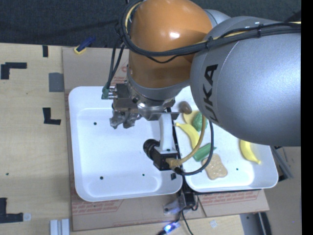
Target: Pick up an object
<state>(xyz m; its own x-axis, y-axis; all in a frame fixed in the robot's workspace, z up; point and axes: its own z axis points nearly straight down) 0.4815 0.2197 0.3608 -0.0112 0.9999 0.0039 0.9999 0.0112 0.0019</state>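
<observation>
The arm's orange band [166, 31] and grey casing bulk closest to you, hanging above both bins. Going left to right: the left bin [93, 180] lies white on the surface, and over its far right part sits the gripper [122, 121]; you cannot tell how its fingers stand, and nothing is visibly held in it. A black fitting [157, 155] hangs over the ridge between the bins. In the right bin [264, 182] lie a yellow banana [190, 131], green pieces [200, 151], a tan biscuit-shaped piece [216, 168] and, furthest right, a second banana [250, 152]. Your risk: the gripper hovers well apart from every object, so closing here would likely grab nothing. The cluttered pile could also slip or jam the fingers.
</observation>
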